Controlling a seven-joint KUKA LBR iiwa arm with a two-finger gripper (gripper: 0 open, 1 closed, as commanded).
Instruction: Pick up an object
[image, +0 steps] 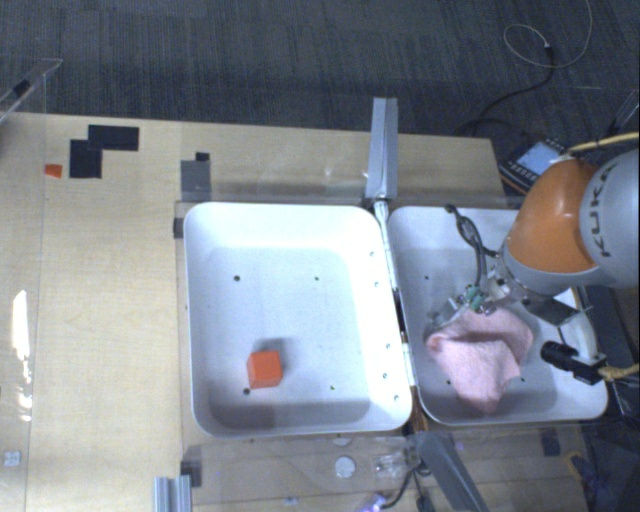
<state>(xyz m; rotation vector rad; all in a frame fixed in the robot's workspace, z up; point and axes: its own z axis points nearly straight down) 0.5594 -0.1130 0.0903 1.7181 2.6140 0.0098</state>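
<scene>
A pink cloth (480, 358) lies crumpled in the right bin (430, 250), towards its front. My gripper (478, 297) is low in that bin, right at the cloth's upper edge, reaching in from the right under the orange band (550, 232). An orange cube (265, 369) sits in the left bin (280, 240), near its front left corner, far from the gripper.
A metal divider post (382, 150) stands between the bins at the back. Black blocks (100, 147) and a small orange piece (53, 171) lie on the bench at far left. Cables (545, 45) run over the floor behind the right bin.
</scene>
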